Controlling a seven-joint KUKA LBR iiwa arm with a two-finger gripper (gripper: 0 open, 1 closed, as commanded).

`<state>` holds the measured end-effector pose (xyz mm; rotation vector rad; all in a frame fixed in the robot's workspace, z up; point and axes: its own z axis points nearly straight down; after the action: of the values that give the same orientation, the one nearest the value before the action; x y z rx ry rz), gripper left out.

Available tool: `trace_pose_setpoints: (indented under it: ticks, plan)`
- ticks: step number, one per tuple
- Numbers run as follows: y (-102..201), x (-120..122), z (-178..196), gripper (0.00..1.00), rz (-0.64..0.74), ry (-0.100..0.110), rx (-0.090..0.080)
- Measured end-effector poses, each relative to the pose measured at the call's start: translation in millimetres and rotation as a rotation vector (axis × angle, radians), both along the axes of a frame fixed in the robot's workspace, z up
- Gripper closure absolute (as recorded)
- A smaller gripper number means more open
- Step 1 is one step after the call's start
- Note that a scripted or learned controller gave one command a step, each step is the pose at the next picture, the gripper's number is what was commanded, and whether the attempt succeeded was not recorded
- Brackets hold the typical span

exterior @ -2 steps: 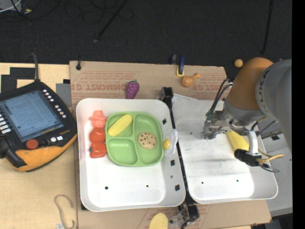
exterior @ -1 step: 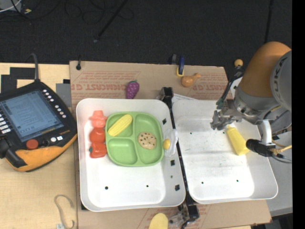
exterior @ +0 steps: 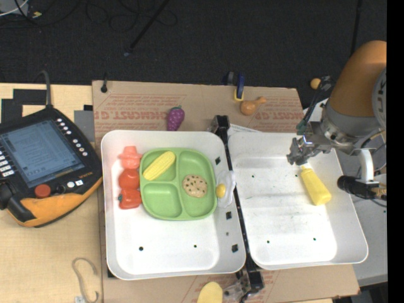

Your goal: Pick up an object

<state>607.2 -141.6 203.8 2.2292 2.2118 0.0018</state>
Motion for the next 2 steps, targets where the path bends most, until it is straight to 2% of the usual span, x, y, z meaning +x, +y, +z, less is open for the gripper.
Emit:
trace_pose_setpoints:
  ticks: [1, 2]
  plan:
    - [-2, 0, 25, 1.0, 0.003, 0.001, 0.0]
    - [49, 7, 14, 1.0, 0.011, 0.005, 0.002]
